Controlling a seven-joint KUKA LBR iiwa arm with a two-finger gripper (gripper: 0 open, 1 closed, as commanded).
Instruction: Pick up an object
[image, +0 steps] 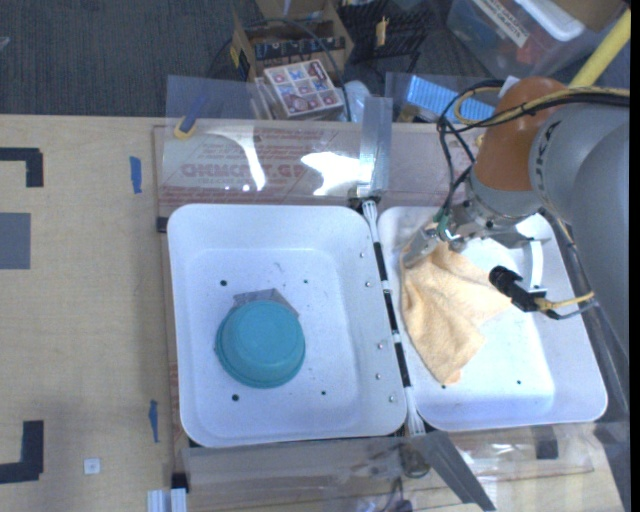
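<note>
Two shallow white bins sit side by side on a pale wooden tabletop (80, 330). The left bin (200, 240) contains a teal bowl (261, 343), turned upside down, resting low and left of the bin's centre, with a small grey scrap (262, 297) touching its far edge. The right bin (570, 385) contains a yellow cloth (445, 310), rumpled and spread along the bin's left side, close to the divider between the two bins. The grey arm (590, 170), with its orange band (515, 135), reaches in from the right and ends over the upper corner of the cloth. The tool (437, 237) meets the cloth's top edge; whether it is released or clenched on the fabric cannot be told. A black cable (520, 287) with a yellow lead hangs off the wrist over the bin. Blue tape marks (135, 173) and black outlines (25, 165) sit on the tabletop at left. A clear plastic sheet (260, 160) lies behind the bins, and beyond it, on the dark floor, are a box with a printed cover (300, 88) and other clutter.
</note>
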